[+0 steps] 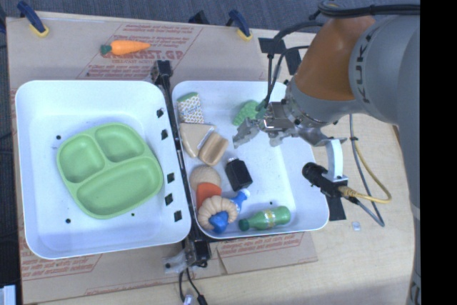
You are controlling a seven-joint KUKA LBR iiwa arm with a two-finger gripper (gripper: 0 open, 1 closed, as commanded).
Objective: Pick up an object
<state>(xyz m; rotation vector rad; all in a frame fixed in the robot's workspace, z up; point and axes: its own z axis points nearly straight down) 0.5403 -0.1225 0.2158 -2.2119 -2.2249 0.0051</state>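
My gripper (258, 135) hangs over the upper middle of the right bin (303, 221), open, with nothing between its fingers. A green leafy toy (247, 111) lies just behind it. Below and to its left lies a small black block (238, 173). Along the bin's left side are a patterned packet (190, 108), a bread wedge (191, 136) and a tan piece (213, 148). Near the front lie a beige bun (204, 176), a red piece (208, 192), a croissant (216, 208), a blue toy (235, 202) and a green bottle (268, 218).
The left bin (36, 218) holds a green divided plate (111, 168). A toy carrot (125, 48) lies on the cardboard behind the bins. A black divider with clips (171, 146) runs between the bins. Cables and a black connector (321, 181) hang by the right bin's right wall.
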